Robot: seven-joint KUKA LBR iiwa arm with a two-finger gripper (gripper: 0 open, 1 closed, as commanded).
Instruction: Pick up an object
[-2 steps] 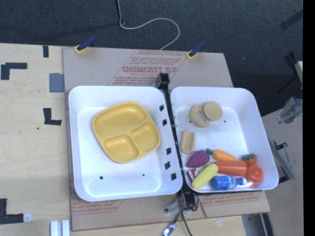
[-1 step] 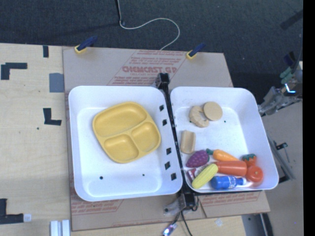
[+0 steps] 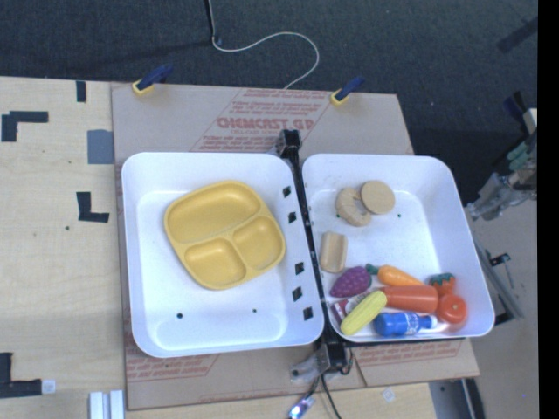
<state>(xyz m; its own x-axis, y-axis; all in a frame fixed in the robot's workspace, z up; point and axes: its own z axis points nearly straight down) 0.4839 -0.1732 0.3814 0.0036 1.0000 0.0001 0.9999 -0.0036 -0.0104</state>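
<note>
From my seat nothing is picked yet: the toy corn (image 3: 363,312), blue bottle (image 3: 400,324), carrot (image 3: 399,277) and grapes (image 3: 351,281) crowd the right bin's (image 3: 435,178) near corner. Farther back lie the cookies (image 3: 364,202); the yellow tray (image 3: 225,232) sits in the left bin (image 3: 144,182). I cannot tell how the jaws stand.

A lab: clamped cardboard (image 3: 262,120) under two white bins (image 3: 140,234).
</note>
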